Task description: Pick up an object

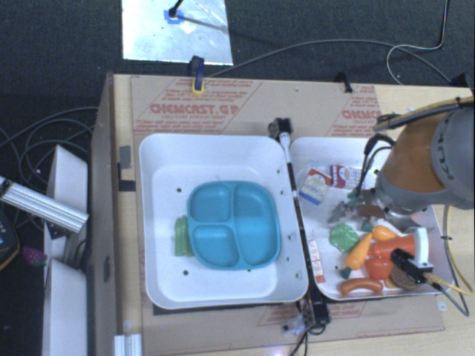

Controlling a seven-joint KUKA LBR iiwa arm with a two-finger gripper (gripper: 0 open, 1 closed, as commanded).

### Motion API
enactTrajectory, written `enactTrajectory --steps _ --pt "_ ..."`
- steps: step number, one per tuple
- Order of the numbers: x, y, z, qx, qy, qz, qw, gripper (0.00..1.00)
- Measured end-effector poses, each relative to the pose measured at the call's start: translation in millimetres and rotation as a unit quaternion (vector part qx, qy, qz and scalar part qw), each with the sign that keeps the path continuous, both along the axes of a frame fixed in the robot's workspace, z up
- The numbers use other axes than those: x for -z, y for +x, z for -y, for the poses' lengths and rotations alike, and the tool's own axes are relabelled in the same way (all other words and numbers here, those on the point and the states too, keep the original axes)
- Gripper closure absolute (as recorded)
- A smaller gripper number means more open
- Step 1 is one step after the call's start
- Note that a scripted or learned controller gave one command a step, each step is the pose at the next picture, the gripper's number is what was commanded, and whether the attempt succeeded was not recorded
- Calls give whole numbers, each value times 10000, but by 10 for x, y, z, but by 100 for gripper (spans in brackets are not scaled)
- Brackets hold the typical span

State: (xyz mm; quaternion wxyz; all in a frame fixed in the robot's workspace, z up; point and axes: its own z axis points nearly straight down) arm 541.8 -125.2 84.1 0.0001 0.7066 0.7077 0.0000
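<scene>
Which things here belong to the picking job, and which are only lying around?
For the job:
- gripper, low in the right bin
- green toy
- carrot
- sausage
- small carton

Lying about:
- blue divided plate in the left bin
- green piece beside the plate
- cables off the bench

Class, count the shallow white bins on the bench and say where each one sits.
2. The left bin holds a blue divided plate; the right bin holds small toys, with the arm above it, which may hide some contents.

arm lowered, tool [347, 209] seemingly parted
</scene>
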Motion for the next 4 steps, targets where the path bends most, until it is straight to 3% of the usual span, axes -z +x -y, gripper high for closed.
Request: enactTrajectory --steps 1,2,3,4 --pt "0 -196 -303 -8 4 -1 10000 0" --pt "-95 -68 80 3 -3 9 10000 0" --pt "-1 -552 -185 -1 5 1 10000 0" --pt "-110 -536 -190 -8 11 17 10000 100"
